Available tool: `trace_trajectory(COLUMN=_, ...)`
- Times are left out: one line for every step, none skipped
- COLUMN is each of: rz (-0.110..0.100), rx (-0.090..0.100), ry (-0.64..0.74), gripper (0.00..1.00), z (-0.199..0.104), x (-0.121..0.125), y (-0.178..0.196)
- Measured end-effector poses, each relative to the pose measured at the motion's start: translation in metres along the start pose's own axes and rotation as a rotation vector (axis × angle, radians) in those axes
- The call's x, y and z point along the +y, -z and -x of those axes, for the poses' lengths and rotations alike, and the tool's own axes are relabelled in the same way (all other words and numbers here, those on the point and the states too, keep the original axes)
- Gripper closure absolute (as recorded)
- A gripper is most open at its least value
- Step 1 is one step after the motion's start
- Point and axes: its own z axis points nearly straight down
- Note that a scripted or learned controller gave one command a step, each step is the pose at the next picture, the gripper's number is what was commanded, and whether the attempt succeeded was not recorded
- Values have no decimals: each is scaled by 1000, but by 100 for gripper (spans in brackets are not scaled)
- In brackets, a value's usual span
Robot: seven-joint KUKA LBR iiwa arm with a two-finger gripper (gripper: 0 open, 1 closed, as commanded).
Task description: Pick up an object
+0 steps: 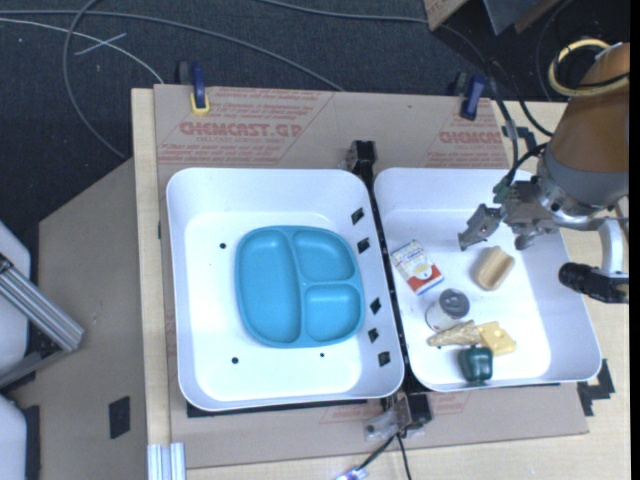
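On the surface (100, 298), the left bin (190, 208) holds a blue divided plate (300, 286). The right bin (560, 338) holds a small carton (416, 267), a round grey piece (453, 302), yellow bits and a green object (476, 365). The tan block (492, 268), right of centre, looks light and stiff; its long sides suit gripping. The pincer (500, 223) hovers just above it, fingers apart, holding nothing.

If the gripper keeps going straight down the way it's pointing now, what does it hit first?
Most likely the tan block, which lies just below and in front of the gripper in the right bin. Depth is hard to judge from this slant, so it could instead land on bare bin floor beside the block.
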Motion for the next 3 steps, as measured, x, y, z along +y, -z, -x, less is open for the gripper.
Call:
trace_trajectory(rz=15, rx=-2, ry=3, gripper=0, z=0, x=3, y=8)
trace_trajectory(rz=9, rx=-1, ry=3, gripper=0, z=-3, x=2, y=-55)
trace_trajectory(rz=18, rx=-2, ry=1, gripper=0, z=-3, x=5, y=-104)
